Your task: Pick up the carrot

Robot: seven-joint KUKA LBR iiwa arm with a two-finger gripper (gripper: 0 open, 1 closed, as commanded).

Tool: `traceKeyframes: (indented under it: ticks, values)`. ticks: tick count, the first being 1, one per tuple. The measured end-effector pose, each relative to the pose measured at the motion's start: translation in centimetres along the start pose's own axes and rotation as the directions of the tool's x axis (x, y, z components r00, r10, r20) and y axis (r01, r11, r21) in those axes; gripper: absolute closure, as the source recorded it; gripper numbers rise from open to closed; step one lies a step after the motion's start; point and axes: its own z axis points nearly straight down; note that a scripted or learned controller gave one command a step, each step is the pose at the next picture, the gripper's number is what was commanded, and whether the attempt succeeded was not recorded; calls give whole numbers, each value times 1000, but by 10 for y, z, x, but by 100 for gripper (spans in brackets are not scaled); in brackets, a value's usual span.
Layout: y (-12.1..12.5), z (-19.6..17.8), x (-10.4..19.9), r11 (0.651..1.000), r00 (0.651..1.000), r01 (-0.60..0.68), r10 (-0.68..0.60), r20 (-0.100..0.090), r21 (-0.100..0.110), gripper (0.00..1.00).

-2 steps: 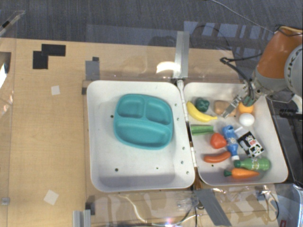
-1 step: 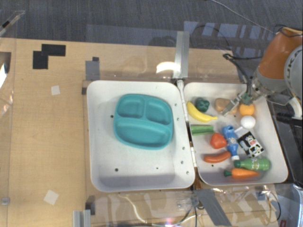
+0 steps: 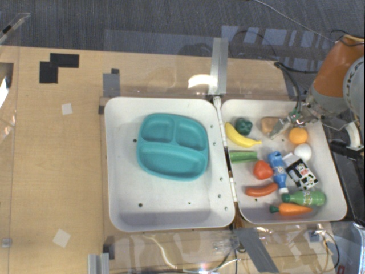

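Note:
The carrot (image 3: pixel 292 209), orange with a green end, lies on its side at the near edge of the right bin (image 3: pixel 336 205), just in front of a green bottle (image 3: pixel 305 198). My gripper (image 3: pixel 295 117) hangs over the far right corner of that bin, above an orange ball (image 3: pixel 297 135) and next to a beige item (image 3: pixel 270 124). It is well away from the carrot, with most of the bin's length between them. Nothing can be made out in its grasp.
The right bin also holds a banana (image 3: pixel 240 137), a dark green vegetable (image 3: pixel 244 125), a green pod (image 3: pixel 243 157), a red tomato (image 3: pixel 263 169), a red sausage (image 3: pixel 260 190), a blue bottle (image 3: pixel 278 168), a milk carton (image 3: pixel 301 173) and a white egg (image 3: pixel 302 151). A teal divided plate (image 3: pixel 171 145) sits in the left bin (image 3: pixel 122 204).

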Motion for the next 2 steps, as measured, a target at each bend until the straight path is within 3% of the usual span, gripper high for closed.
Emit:
traceKeyframes:
  ticks: [1,2]
  values:
    - [-14,-1,5,991,991,-132,132,4,-9,0]
    - [-45,-2,17,1000,1000,6,-6,7,-10,0]
